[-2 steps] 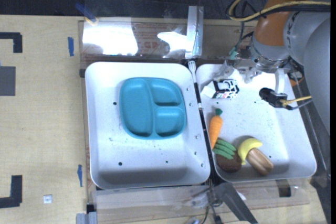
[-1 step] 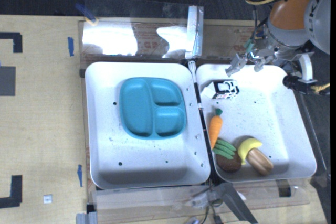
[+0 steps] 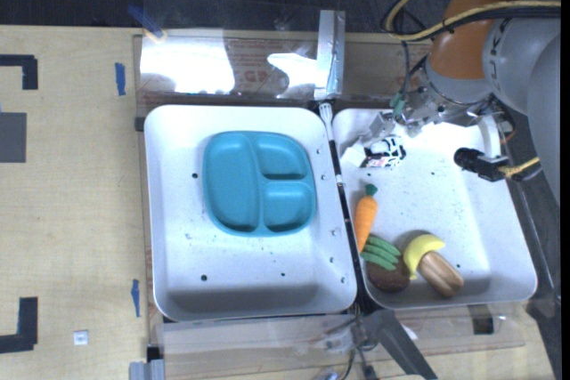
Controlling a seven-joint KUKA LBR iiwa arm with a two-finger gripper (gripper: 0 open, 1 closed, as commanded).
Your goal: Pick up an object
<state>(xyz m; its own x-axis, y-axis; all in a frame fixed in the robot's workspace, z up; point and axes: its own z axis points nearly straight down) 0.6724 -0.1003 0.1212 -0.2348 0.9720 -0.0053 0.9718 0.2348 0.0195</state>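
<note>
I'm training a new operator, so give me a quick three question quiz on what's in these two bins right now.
1. True or false: the blue divided plate lies in the left bin.
2. Which lies nearest the divider between bins: A) carrot, B) banana, C) black-and-white toy?
3. Fill in: the gripper hovers over the right bin's ____ corner, far-left or near-right?

Key: 1 true; 2 A; 3 far-left.

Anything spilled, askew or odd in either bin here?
Nothing stands out. The blue plate lies flat in the left bin; the carrot and the other toys sit inside the right bin, none over a rim.
</note>
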